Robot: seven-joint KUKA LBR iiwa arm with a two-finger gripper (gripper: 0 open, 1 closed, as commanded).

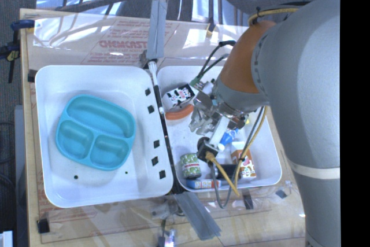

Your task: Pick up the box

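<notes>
- While the big grey arm with its orange band [245,66] reaches in from the right, it covers much of the right shallow white bin [272,162].
- Its two-finger gripper [205,118] hangs low over the middle of that bin, amid cables and metal parts; whether it is open or closed cannot be told.
- One small white box with a black cow-like print [178,96] lies near the bin's upper left corner, just left of the gripper and apart from it.
- Just below that box an orange curved object [178,113] peeks out, partly hidden.
- Near the bin's front lie a green-patterned round can [189,165], a thin white tube [202,184] along the front wall, and a small carton with red print [245,166], partly hidden by a yellow cable [225,177].
- Something blue [229,137] shows beside the gripper, too covered to identify.
- To the left, the second white bin [52,182] holds a light blue plastic plate with three compartments [95,132], lying flat.
</notes>
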